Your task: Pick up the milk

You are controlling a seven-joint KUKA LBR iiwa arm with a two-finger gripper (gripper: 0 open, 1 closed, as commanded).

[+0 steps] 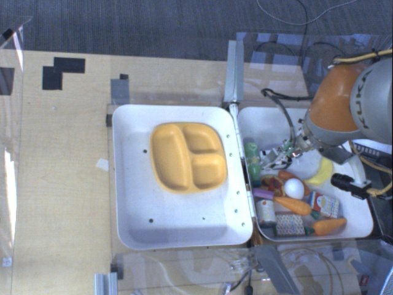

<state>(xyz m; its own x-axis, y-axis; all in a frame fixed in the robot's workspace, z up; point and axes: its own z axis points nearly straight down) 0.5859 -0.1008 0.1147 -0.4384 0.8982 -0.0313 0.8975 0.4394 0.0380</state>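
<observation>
So far, in the camera view, nothing is lifted. The gripper (277,157) hangs low in the right bin (270,118), at about nine o'clock of it; whether it is open or closed I cannot tell. The milk (323,204) lies among the toy food at about five o'clock of the gripper, apart from it. Reaching, grasping and lifting all remain, I judge. The tray (187,155) sits in the left bin (132,183).

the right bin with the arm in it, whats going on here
A grey and orange KUKA arm reaches in from the right, its gripper low over the right bin, which is crowded with toy food. It is after the milk carton, which lies near the bin's front right among carrots and an egg, apart from the gripper. The left bin holds a yellow divided tray.
</observation>
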